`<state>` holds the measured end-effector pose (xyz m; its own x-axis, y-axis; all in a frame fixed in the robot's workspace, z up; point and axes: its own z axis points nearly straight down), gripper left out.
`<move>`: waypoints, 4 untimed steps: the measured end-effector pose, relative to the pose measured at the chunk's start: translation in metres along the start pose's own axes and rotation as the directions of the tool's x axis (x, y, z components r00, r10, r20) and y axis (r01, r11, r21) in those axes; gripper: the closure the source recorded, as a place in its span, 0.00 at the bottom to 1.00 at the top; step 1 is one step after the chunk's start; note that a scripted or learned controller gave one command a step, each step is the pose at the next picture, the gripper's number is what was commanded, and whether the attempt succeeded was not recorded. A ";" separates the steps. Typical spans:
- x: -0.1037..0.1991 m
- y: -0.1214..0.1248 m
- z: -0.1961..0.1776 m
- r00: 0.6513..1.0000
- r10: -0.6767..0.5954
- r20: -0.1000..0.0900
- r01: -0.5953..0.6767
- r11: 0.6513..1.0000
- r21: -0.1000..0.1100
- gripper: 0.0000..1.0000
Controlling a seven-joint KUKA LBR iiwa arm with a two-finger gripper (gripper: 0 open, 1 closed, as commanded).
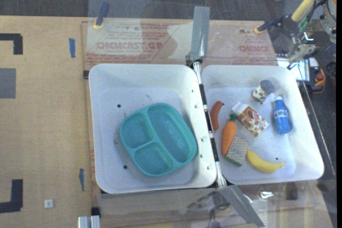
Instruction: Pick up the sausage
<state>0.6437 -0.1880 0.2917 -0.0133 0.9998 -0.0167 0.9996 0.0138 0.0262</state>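
The gripper [300, 46] hangs at the upper right, above the bench beyond the right bin's [312, 160] far corner, touching nothing in the bins; whether it is wide or narrow I cannot tell. The sausage [216, 114] lies in the right bin against its left wall, just above the carrot [228, 136]. Near them lie a small carton [250, 119], a blue bottle [281, 116] and a banana [264, 163]. The left bin [101, 83] holds a teal divided plate [157, 139]
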 end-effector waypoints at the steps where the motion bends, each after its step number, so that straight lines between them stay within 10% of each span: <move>1: -0.001 0.001 -0.011 1.000 -0.001 0.003 0.001 1.000 -0.005 1.00; 4: -0.002 0.005 -0.045 1.000 -0.004 0.011 0.004 1.000 -0.022 1.00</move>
<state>0.6480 -0.1897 0.3368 -0.0168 0.9995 -0.0278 0.9987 0.0182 0.0480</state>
